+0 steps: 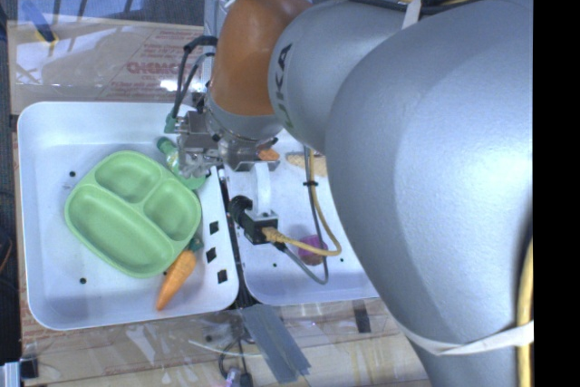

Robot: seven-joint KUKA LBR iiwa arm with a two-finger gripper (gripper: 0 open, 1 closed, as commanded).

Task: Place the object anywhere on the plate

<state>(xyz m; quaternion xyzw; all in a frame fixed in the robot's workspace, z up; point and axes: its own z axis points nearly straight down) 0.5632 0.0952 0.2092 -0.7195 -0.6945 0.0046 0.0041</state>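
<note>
At left bin (36, 195), green divided plate (133, 211) sits bare; toy carrot (175, 279) lies just off its lower-right rim, touching, not on it. End effector (192, 149) hovers by plate's upper-right edge; arm hides its grip state, cannot tell.

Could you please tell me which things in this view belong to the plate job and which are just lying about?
Belongs to the job:
green divided plate
pincer, above the plate's right rim

Just lying about:
toy carrot, beside the plate's lower edge
purple item, in the right bin
</note>
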